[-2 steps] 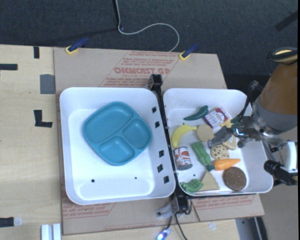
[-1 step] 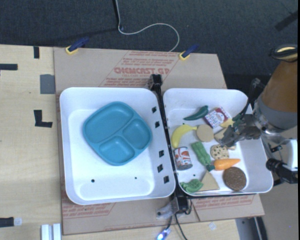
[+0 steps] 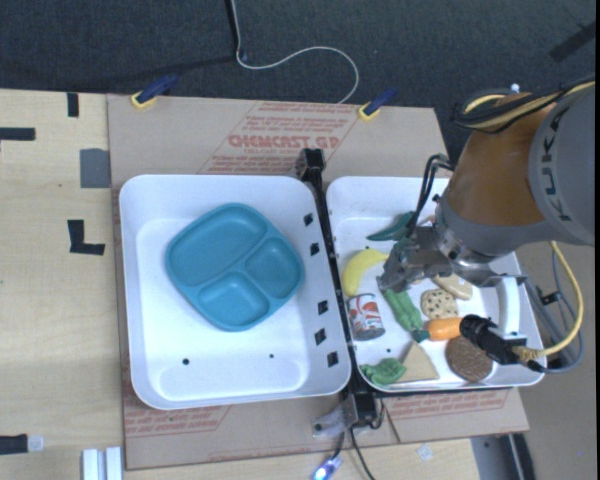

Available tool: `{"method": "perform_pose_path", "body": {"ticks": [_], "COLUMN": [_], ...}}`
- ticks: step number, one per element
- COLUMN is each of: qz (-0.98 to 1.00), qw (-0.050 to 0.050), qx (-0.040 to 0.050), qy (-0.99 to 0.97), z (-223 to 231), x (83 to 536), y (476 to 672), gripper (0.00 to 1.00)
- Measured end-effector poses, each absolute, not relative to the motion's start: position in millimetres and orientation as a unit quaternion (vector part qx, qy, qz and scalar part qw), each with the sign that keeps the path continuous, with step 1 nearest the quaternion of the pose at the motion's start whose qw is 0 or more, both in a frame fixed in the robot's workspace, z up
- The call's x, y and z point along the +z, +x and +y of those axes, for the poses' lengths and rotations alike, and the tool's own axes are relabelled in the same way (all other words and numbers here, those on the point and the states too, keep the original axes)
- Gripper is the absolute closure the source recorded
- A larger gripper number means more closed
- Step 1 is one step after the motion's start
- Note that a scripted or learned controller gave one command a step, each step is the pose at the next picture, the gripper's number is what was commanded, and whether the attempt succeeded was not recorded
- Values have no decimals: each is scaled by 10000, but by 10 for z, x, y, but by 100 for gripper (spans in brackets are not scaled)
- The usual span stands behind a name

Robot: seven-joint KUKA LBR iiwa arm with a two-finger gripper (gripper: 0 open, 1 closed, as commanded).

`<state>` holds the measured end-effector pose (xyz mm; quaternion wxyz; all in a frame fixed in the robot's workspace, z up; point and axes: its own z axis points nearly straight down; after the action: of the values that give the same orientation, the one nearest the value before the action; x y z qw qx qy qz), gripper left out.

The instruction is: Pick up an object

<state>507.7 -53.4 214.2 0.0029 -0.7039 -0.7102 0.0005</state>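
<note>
**Reaching into the right bin: grasp not confirmed**

Hanging low over the right bin (image 3: 375, 196), the gripper (image 3: 412, 265) sits among the toy food, under the grey arm (image 3: 510, 183) with its orange band. Whether it is open or closed on anything cannot be told from this slanted view; nothing is visibly held.

Nearest objects: a yellow banana (image 3: 363, 268) just to its left, a green pod (image 3: 405, 309) just below it, and a small can (image 3: 366, 316) near the bin divider. Further out lie a cracker (image 3: 439, 304), an orange piece (image 3: 443, 329), a brown round cookie (image 3: 469, 361) and a green leafy piece (image 3: 384, 372).

Judgement: the pieces are crowded, so the descent should centre on one item, the banana or pod being closest, with clearance kept from neighbours and the bin wall.

The left bin (image 3: 145, 268) carries a blue divided plate (image 3: 234, 265). Both bins rest on cardboard (image 3: 270, 133) on a wooden bench (image 3: 40, 298); a white cable (image 3: 280, 63) crosses dark carpet beyond.
</note>
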Motion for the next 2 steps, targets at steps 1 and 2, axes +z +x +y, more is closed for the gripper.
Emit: {"method": "perform_pose_path", "body": {"ticks": [1, 2], "qz": [-7104, -7078], "qw": [-17, 3], "qx": [-34, 12], "qy": [-7038, -7064], "z": [33, 64], "x": [3145, 2752], "y": [4886, 5294], "gripper": [100, 100]}}
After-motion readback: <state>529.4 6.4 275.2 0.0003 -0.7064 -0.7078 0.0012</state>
